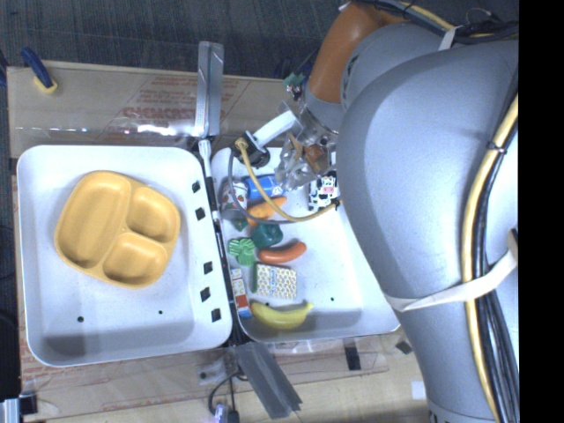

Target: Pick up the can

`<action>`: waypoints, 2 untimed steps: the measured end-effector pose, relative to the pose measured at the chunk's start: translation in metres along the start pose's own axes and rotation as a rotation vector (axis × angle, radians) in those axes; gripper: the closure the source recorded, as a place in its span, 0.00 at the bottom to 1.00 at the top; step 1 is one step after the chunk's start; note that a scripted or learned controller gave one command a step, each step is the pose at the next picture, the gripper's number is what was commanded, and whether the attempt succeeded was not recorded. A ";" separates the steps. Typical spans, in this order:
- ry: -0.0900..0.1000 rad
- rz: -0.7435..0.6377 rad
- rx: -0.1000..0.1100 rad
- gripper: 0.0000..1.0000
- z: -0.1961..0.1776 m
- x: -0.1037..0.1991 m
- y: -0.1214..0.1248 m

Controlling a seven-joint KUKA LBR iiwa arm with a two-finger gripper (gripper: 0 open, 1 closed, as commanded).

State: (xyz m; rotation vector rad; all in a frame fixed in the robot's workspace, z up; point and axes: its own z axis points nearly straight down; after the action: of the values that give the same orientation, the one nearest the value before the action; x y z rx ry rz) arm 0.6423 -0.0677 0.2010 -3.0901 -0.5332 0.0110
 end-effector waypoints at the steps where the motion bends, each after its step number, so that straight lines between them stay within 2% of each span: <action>1: 0.005 -0.222 -0.005 1.00 -0.117 -0.003 0.023; 2: 0.000 -0.142 -0.003 1.00 0.011 -0.032 -0.002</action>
State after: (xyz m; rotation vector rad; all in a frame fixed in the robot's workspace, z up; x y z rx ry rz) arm 0.6113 -0.0766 0.1899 -3.0463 -0.7522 0.0100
